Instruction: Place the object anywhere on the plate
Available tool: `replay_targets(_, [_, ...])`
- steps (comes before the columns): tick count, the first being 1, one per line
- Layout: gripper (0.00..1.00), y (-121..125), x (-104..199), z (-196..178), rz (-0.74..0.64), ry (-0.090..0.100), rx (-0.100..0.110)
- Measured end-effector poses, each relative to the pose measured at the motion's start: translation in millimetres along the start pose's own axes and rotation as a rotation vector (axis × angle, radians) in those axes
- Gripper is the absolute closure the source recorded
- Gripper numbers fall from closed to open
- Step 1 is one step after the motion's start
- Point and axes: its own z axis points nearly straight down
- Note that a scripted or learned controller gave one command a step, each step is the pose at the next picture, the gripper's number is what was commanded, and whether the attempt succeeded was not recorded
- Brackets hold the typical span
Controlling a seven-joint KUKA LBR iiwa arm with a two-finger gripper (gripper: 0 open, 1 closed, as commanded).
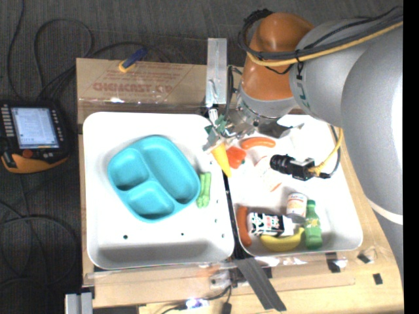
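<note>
While gripped by the claw (221,136), seemed a light, stiff, slippery plastic carrot (222,157); best pinched mid-body, near the plate (153,176).

A wooden bench (366,231) is seen carrying two shallow white bins side by side, the left bin (114,241) at nine o'clock and the right bin (347,231) at three o'clock. A flattened cardboard sheet (141,84) is laid at eleven o'clock.

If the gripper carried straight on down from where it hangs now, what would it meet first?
Most likely the yellow-orange toy directly under the gripper, at the divide between the two bins; height is hard to judge from this slanted view.
</note>
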Motion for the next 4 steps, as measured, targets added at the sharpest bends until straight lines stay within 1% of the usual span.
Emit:
replay_targets(1, [0.00,0.0,0.0,-0.1,0.000,0.000,0.000])
replay_targets(2, [1.00,0.9,1.3,-8.5,-0.002,0.003,0.000])
replay_targets(3, [0.00,0.8,1.3,-8.4,-0.002,0.003,0.000])
replay_targets(4, [1.00,1.7,2.4,-16.7,-0.005,0.005,0.001])
